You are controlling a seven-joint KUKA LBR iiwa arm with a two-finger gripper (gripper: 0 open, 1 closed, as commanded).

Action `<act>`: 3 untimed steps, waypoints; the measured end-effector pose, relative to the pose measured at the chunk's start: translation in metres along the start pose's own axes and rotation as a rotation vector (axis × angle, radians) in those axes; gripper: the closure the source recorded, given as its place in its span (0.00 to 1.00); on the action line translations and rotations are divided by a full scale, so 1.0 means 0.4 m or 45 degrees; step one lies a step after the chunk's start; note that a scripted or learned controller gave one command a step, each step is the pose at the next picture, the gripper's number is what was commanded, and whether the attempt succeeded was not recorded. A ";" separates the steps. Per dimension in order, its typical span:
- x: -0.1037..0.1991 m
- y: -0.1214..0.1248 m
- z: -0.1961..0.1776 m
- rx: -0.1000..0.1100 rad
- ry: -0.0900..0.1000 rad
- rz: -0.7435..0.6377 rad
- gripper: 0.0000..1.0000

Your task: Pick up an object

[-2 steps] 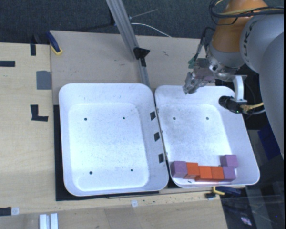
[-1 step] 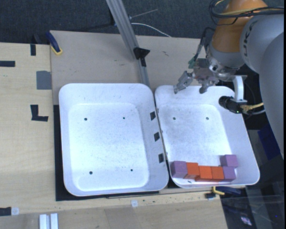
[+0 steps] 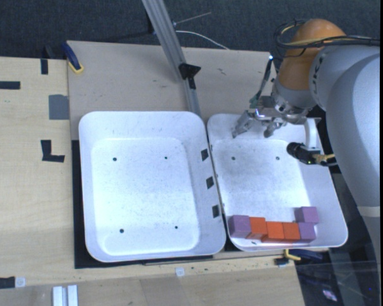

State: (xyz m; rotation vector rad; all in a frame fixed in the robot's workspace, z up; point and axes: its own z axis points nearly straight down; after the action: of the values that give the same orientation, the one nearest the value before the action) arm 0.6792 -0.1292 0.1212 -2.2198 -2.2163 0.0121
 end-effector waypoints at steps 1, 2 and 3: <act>-0.069 -0.034 0.080 -0.004 0.000 0.000 0.00; -0.042 -0.009 0.073 -0.011 0.003 -0.004 0.00; -0.145 -0.058 0.074 -0.008 0.000 0.001 0.00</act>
State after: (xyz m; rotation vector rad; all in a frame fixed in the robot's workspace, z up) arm 0.6556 -0.1874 0.0921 -2.2240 -2.2184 0.0057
